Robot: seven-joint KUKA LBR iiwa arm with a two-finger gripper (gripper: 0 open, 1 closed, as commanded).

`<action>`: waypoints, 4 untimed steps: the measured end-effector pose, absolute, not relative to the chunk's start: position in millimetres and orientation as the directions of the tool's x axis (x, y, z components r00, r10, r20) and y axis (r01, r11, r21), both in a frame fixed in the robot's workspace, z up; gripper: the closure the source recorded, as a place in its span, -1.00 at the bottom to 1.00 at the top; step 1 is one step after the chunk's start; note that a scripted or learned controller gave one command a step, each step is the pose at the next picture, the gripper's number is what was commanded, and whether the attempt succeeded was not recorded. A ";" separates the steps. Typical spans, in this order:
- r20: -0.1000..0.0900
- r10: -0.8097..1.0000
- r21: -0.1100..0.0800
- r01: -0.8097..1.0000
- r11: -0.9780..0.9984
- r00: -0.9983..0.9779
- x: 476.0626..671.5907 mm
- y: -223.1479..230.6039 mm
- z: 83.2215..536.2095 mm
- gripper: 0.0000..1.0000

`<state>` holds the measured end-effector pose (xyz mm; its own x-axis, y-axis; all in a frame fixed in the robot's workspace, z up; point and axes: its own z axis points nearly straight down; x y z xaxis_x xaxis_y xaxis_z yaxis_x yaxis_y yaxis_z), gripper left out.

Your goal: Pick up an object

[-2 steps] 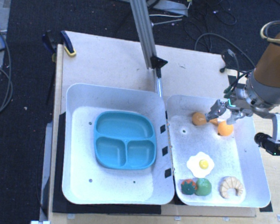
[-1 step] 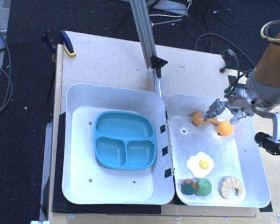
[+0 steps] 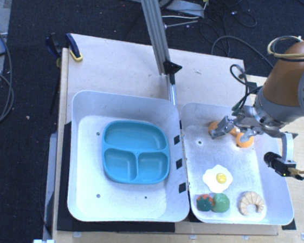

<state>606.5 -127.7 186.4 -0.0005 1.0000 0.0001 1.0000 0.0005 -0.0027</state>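
While your gripper (image 3: pixel 229 126) sits low at the back of the right bin (image 3: pixel 273 208), an orange piece (image 3: pixel 244 138) lies beside and under it; you cannot tell if it is gripped. Nearer the front you have a fried egg (image 3: pixel 217 178), a green toy (image 3: pixel 213 202) and a croissant (image 3: pixel 252 203). Your left bin (image 3: pixel 78 191) holds a blue tray (image 3: pixel 136 152).

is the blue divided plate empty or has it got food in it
Empty. The blue divided plate lies flat in the left bin, and all three compartments show bare blue.
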 end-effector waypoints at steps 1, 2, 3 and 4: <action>0.000 1.000 -0.003 1.000 -0.001 0.001 604.7 -134.7 125.8 -1.00; -0.001 1.000 0.001 1.000 0.000 0.000 605.1 -134.2 91.5 -1.00; -0.004 1.000 0.006 1.000 -0.001 0.001 606.5 -135.2 104.5 1.00; -0.001 1.000 0.005 1.000 -0.002 0.002 605.2 -138.3 147.8 1.00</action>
<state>605.2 -138.3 147.8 0.0019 1.0000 -0.0014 1.0000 -0.0019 0.0048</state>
